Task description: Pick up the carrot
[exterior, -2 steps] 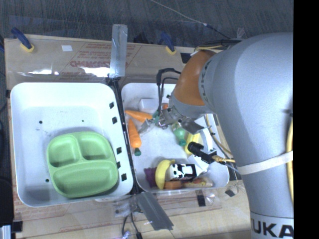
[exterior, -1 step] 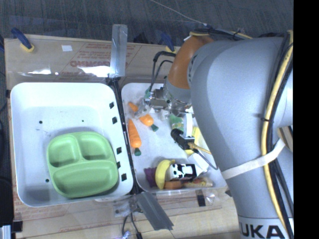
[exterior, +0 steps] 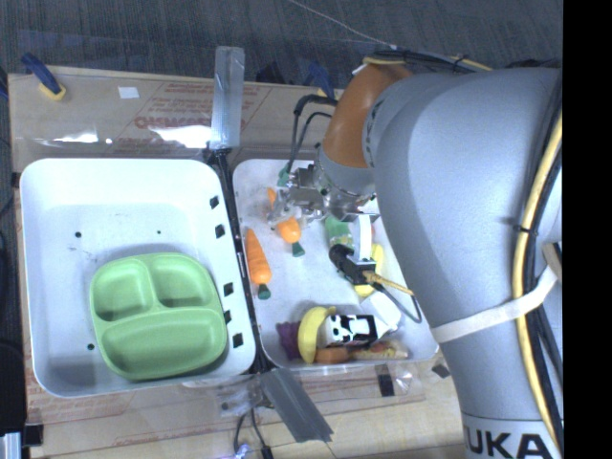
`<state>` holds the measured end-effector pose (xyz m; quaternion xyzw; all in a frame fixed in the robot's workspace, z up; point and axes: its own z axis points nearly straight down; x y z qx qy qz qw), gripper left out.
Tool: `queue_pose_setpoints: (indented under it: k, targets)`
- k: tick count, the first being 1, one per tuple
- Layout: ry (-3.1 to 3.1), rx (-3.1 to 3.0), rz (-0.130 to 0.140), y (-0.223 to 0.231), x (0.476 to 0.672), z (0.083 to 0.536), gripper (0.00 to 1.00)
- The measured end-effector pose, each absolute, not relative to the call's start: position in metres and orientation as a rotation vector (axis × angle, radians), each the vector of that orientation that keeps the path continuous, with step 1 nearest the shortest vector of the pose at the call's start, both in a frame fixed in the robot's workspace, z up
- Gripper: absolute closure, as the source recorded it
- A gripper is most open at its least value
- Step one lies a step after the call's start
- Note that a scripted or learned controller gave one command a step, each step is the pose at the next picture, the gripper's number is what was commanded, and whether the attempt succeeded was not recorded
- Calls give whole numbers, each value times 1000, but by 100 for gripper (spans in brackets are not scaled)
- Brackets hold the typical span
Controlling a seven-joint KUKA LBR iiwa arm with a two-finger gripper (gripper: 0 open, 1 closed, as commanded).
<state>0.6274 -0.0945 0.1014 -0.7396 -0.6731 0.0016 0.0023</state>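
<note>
The arm (exterior: 459, 208) should bring its gripper (exterior: 304, 199), fingers' state untellable, lower left onto the carrot (exterior: 256, 259) lengthwise.

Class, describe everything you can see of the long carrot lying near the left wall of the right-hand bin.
The carrot is a slim orange toy, plastic-looking, with a small dark green stub at its lower end. It lies flat on the floor of the right bin, running roughly parallel to the bin's left wall and close beside it; whether it touches the wall cannot be told. Nothing rests on it. The gripper is up and to its right, apart from it.
</note>
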Motion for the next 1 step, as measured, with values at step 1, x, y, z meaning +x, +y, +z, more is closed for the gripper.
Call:
queue_pose_setpoints:
  k: [1]
  targets:
    - [-1991,-2429,-7,-25,552,195,100]
